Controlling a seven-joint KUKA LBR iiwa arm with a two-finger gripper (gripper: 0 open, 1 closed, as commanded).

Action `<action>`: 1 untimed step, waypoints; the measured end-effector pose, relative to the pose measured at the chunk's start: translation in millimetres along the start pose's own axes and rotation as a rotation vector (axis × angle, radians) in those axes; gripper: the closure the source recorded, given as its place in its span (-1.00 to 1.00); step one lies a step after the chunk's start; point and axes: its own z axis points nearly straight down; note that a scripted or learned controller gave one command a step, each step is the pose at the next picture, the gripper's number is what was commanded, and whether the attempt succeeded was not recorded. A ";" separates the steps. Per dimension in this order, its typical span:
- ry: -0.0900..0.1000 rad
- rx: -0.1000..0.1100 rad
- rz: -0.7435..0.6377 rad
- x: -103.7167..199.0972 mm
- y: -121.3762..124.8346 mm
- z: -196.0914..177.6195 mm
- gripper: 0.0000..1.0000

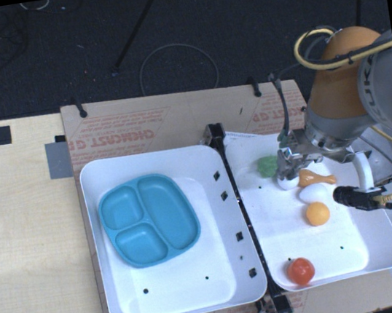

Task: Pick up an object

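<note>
My gripper (287, 169) hangs low over the upper middle of the right bin (359, 255), its metal fingers pointing down beside a small green object (266, 167). A white item (286, 183) lies right under the fingertips. Just to the right of it lies an orange drumstick-shaped piece (316, 179), and below that a yellow-orange ball (316, 213). A red tomato-like ball (300, 270) rests near the bin's front edge. I see nothing clearly held between the fingers.
The left bin (129, 295) holds a blue three-compartment plate (147, 219). A black divider (235, 205) separates the two bins. A black cable end (357, 198) and cables hang off the arm at the right bin's right side.
</note>
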 end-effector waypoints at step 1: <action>0.000 0.000 0.000 -1.6 0.5 -32.0 1.00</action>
